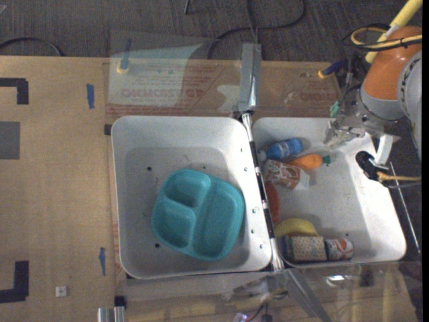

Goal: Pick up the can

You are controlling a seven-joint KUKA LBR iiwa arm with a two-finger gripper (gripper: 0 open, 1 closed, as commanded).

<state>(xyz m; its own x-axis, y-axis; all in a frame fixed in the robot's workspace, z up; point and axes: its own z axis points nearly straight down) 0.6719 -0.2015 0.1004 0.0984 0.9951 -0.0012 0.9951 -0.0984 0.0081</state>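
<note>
The can (281,175), with a red and white label, lies on its side in the right bin (375,213), close to the divider between the bins. My gripper (340,134) hangs over the far right corner of that bin, up and to the right of the can and well apart from it. Nothing shows in its grasp. Between the two lie a blue bottle (285,148) and an orange carrot-shaped toy (308,162).
The right bin also holds a red item (271,203), a yellow banana (296,226), a patterned box (305,248) and a small orange and white container (340,249) along the near wall. A teal divided plate (198,213) sits in the left bin (134,146).
</note>
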